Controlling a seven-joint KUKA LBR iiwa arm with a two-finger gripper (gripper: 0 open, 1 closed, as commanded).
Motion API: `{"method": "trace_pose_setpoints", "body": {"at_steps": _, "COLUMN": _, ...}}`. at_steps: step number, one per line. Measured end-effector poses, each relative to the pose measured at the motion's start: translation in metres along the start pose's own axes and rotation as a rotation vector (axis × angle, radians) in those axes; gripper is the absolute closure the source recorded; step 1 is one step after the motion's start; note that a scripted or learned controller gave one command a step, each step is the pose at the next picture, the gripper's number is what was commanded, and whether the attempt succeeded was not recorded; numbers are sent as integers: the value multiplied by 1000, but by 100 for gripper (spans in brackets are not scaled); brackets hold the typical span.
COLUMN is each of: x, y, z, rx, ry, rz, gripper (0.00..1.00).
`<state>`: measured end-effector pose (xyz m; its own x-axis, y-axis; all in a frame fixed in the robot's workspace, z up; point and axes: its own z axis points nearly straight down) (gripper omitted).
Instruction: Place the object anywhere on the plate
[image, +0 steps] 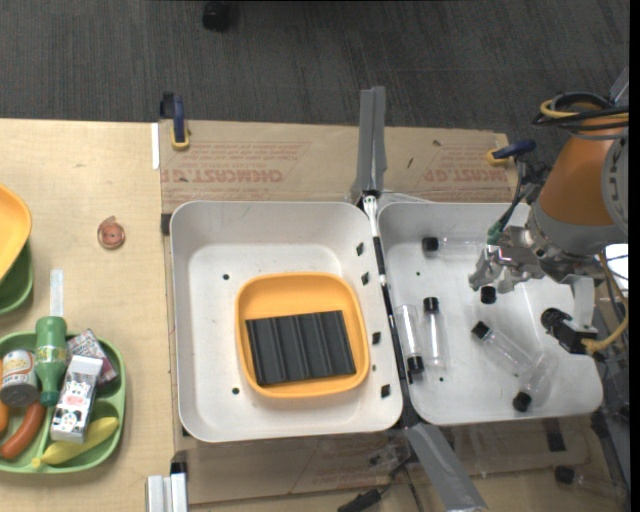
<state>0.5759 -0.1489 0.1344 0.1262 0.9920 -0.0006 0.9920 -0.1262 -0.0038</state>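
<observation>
**A:** What sits at the far left?

**B:** On the wooden bench (80, 290), a green tray (100, 440) of toy food: a green bottle (50, 358), a small carton (70, 402), a can (17, 367); above it a yellow bowl (10, 235) at the edge; a small pink disc (112, 233) lies alone nearby.

**A:** And the bins?

**B:** The left bin (200, 300) holds the plate (300, 295), orange with rounded corners; a dark ribbed pad (300, 347) lies on it; no vial is on it yet.

**A:** Where is the object?

**B:** In the right bin (450, 400); several clear vials with black caps lie scattered there; two vials (420, 335) lie side by side near the left wall, another vial (505, 350) lies tilted near the middle, and a small one (440, 243) lies near the top.

**A:** The gripper?

**B:** The gripper (492, 277) hangs low over the upper right of that bin, close to a black cap (488, 294); I cannot tell whether it is wide or narrow, nor whether it holds anything.

**A:** So which step?

**B:** Picking, I judge; the plate waits; next comes a firm grasp on one vial, a lift clear of the bin wall, then a carry leftward over the divider to the plate.
</observation>
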Motion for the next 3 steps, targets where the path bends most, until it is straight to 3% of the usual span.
{"method": "trace_pose_setpoints", "body": {"at_steps": 1, "x": 65, "y": 9, "z": -101, "rx": -2, "ry": -1, "rz": -126, "gripper": 100}}
{"method": "trace_pose_setpoints", "body": {"at_steps": 3, "x": 71, "y": 19, "z": -110, "rx": -2, "ry": -1, "rz": -612, "gripper": 100}}
